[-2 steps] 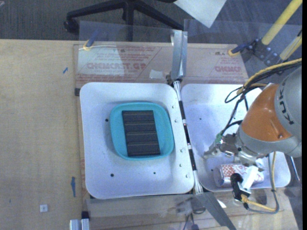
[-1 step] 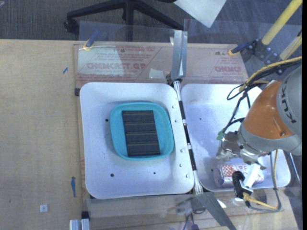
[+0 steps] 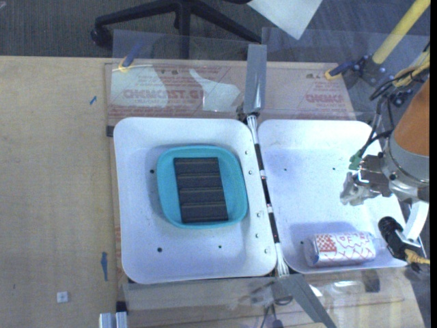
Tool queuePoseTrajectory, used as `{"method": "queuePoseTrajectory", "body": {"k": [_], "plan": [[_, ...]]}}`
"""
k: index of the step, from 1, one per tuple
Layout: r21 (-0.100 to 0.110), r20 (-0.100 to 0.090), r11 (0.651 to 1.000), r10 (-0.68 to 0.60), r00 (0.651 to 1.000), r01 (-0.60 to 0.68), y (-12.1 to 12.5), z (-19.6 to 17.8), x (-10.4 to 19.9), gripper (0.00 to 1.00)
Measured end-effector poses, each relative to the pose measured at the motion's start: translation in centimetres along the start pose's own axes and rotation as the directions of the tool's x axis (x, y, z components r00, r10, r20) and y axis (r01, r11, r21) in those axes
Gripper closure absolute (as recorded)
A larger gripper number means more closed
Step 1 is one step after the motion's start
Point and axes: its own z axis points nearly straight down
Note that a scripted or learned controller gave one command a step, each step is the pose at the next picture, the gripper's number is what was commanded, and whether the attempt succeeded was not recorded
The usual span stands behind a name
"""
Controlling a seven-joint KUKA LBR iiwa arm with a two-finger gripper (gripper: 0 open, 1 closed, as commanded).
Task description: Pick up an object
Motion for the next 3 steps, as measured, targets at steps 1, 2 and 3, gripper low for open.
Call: {"method": "queuePoseTrajectory", "body": {"k": [1,2,3], "plan": [[0.0,0.0,1.0,0.0,1.0,0.0,0.0,0.0,0.0,0.0],[0.002,-0.001,0.999,-0.043,0.999,0.043,-0.2,11.1,0.5,0.0],[0.0,0.001,0.968,0.252,0.968,-0.252,0.7,7.3,-4.1,0.0]]}}
